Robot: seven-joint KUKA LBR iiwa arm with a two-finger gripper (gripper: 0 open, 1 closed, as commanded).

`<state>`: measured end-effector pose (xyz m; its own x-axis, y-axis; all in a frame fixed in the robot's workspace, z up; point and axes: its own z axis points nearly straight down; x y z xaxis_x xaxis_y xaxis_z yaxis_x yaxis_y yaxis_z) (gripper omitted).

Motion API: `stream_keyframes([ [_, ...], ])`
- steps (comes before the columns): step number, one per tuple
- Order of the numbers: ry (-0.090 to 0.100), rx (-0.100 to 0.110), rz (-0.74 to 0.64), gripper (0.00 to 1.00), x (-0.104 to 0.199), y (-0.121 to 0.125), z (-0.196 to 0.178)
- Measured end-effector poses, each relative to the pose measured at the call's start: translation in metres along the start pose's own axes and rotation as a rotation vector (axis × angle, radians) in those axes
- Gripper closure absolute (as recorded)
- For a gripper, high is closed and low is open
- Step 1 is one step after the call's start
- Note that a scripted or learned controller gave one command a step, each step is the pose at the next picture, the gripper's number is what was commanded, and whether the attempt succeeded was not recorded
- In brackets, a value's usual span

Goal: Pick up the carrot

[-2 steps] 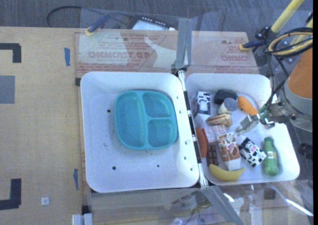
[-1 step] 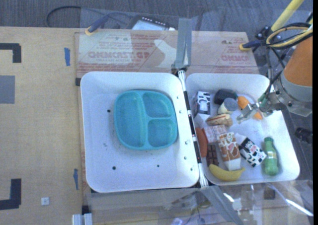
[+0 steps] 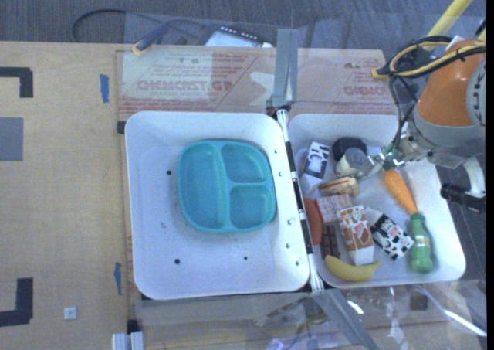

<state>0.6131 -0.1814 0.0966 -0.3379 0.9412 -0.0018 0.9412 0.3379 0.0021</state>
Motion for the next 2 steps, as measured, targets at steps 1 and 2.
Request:
stream_keyframes([
  [1,-0.002,-0.004,0.002,1.0,-0.001,0.001,-0.011],
  [2,0.001,-0.001,-0.049,1.0,0.061,0.042,-0.11],
])
